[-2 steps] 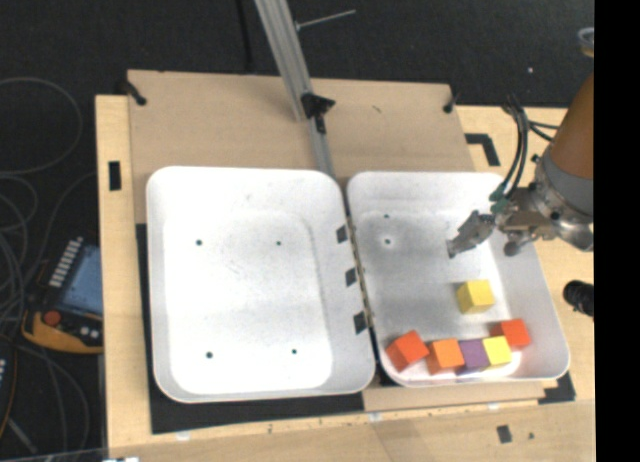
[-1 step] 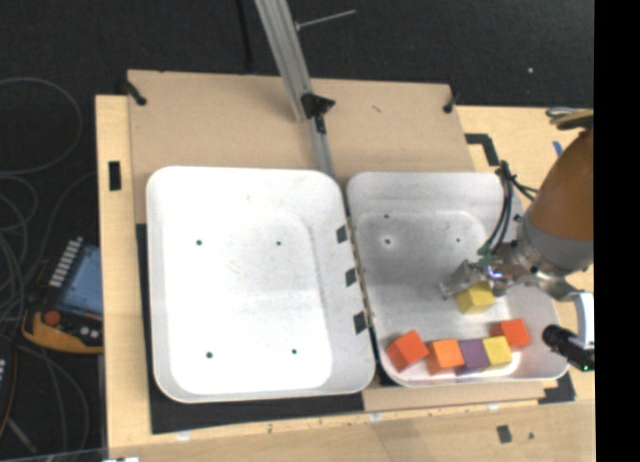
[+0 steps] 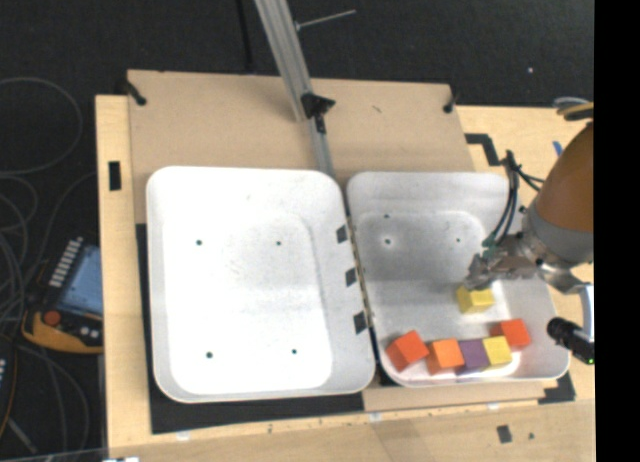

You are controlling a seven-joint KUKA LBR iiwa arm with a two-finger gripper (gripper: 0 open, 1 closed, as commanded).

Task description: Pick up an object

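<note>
A yellow block (image 3: 477,299) lies in the right bin (image 3: 420,220), right of its middle. My gripper (image 3: 487,272) hangs directly above and just behind that block, its tips almost at the block's top edge. Along the bin's front wall sits a row of blocks: an orange-red one (image 3: 406,349), an orange one (image 3: 445,354), a purple one (image 3: 472,356), a yellow one (image 3: 497,351) and an orange-red one (image 3: 515,333). The arm (image 3: 565,200) reaches in from the right.
The left bin (image 3: 245,280) stands beside the right one, joined by dark clips (image 3: 353,275) along the shared edge. A metal pole (image 3: 285,40) slants up from behind the bins. Cables and a handheld pendant (image 3: 70,295) lie left of the bench.
</note>
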